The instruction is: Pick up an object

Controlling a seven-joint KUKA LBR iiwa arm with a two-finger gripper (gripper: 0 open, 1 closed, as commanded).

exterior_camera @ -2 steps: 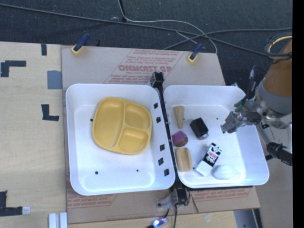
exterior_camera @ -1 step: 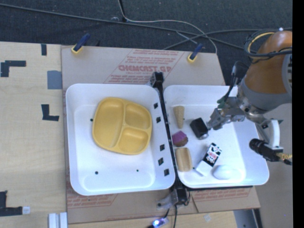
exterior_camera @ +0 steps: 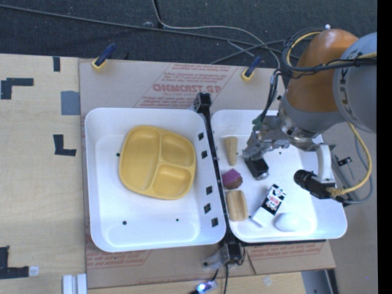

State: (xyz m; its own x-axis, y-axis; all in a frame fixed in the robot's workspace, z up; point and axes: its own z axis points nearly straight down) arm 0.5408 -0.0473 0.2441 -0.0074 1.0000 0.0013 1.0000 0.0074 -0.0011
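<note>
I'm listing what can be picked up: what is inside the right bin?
The right bin holds a cone-shaped piece, a purple item, a tan block, a black-and-white carton and a white lump. The claw and arm cover the floor beneath them.

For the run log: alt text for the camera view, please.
The grey arm's gripper hangs low over the right bin, among a tan cone, a purple lump, a tan block, a black-and-white carton and a white ball. The left bin holds a yellow divided plate.
</note>
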